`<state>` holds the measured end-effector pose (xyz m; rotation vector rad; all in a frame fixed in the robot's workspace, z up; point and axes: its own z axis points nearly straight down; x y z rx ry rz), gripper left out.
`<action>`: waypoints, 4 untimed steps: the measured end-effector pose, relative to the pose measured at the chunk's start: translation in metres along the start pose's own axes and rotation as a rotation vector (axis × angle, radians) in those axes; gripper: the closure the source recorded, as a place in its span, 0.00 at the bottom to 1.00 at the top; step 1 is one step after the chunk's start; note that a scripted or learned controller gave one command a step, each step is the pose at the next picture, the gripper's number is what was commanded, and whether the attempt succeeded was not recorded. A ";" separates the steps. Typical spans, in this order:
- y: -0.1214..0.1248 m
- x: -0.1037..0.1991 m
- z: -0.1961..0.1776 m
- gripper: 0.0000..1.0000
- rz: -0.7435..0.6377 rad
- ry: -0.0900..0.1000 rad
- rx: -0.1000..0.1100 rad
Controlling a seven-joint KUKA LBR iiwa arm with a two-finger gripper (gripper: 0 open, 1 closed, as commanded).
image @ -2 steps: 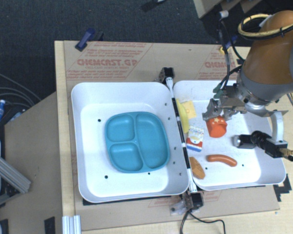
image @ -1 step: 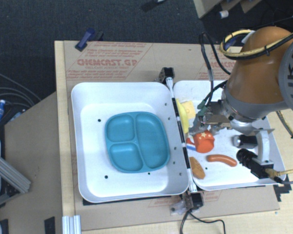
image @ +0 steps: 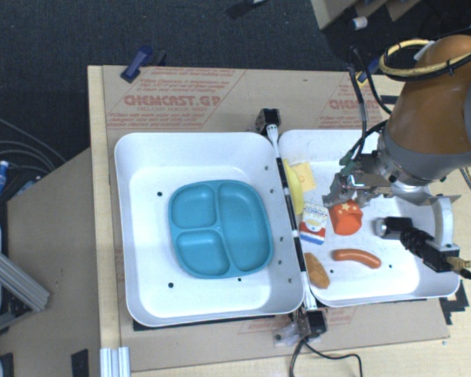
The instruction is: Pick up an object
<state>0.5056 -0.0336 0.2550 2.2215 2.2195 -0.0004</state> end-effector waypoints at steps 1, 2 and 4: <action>-0.027 0.063 -0.004 1.00 -0.002 0.002 0.005; -0.027 0.016 -0.002 1.00 0.000 0.002 0.005; -0.027 0.043 -0.008 1.00 -0.002 0.002 0.005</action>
